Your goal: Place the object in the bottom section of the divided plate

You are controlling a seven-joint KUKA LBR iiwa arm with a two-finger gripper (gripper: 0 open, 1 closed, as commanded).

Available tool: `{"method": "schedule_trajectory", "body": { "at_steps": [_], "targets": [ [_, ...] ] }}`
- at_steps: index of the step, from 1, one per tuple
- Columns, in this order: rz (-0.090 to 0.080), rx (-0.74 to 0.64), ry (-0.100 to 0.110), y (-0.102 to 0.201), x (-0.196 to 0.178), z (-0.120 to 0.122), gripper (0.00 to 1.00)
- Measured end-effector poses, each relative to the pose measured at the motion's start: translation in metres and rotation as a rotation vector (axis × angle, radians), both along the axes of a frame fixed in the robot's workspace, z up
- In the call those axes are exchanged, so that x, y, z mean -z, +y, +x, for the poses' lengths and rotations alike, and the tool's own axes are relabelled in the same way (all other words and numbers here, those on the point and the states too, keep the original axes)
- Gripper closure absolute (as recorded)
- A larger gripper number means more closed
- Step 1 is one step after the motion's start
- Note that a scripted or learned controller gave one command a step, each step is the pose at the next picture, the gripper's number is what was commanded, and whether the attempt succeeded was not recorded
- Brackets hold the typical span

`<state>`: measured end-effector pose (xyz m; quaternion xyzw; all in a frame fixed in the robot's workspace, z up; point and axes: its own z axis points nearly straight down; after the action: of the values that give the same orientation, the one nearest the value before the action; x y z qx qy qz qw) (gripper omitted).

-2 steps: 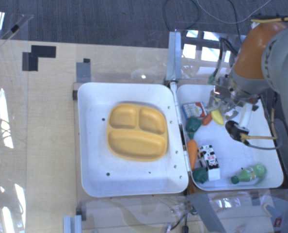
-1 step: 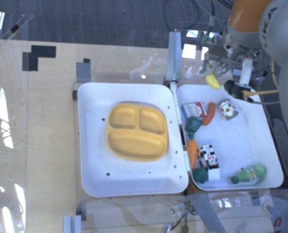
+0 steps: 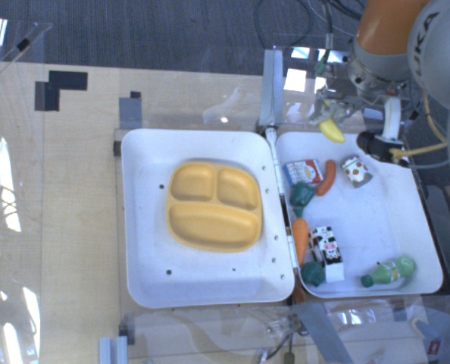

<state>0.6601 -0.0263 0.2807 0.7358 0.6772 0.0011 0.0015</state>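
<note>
We find the gripper (image 3: 332, 111) above the far edge of the right bin (image 3: 384, 226), and we cannot tell how it is set. Just beside it lies a yellow banana-like piece (image 3: 332, 131). Further in we see a sausage (image 3: 327, 177), a small carton (image 3: 303, 172), a carrot (image 3: 300, 239), a cow-print box (image 3: 327, 250) and a green bottle (image 3: 389, 272). The yellow divided plate (image 3: 214, 205) sits in the left bin (image 3: 145, 271).
</note>
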Motion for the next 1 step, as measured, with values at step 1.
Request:
{"method": "schedule_trajectory", "body": {
  "at_steps": [1],
  "targets": [
    [0.001, -0.185, 0.001, 0.0765, 0.0958, -0.0362, 1.00]
  ]
}}
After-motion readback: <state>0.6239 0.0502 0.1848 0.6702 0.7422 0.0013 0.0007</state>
